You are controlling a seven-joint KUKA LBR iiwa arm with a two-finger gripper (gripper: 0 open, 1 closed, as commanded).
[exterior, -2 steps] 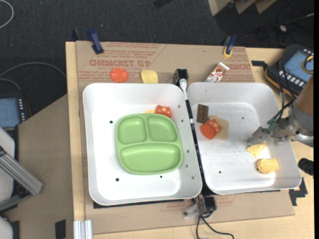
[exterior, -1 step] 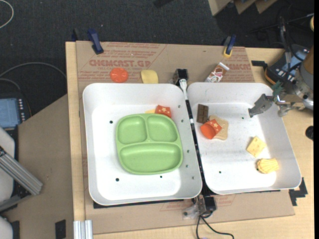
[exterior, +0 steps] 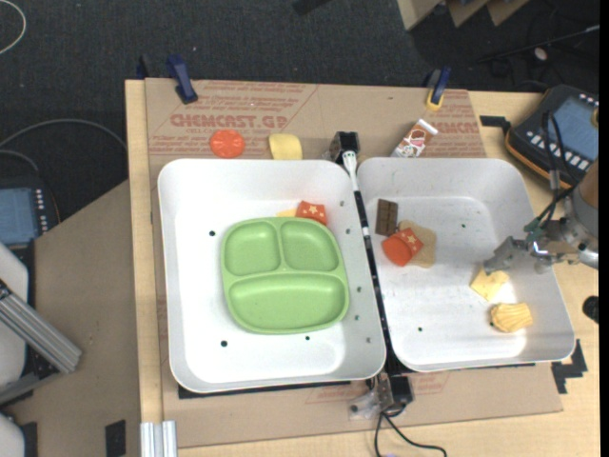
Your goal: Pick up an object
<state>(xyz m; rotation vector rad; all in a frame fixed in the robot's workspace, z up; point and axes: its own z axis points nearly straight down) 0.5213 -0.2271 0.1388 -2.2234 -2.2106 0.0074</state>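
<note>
The gripper [exterior: 509,251] hangs low over the right bin [exterior: 447,346], whether its fingers are spread I cannot tell, and a pale yellow piece [exterior: 489,285] lies just below them, near a wavy chip [exterior: 511,317].

The gripper [exterior: 511,252] is dull grey metal with slim fingers. Thin dark cables, one greenish, loop above its boxy silver body at the frame's right.

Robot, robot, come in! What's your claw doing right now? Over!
Tool low in right bin, beside pale yellow food piece. Nothing seen held. Orange-yellow piece close by; red block farther left.
</note>
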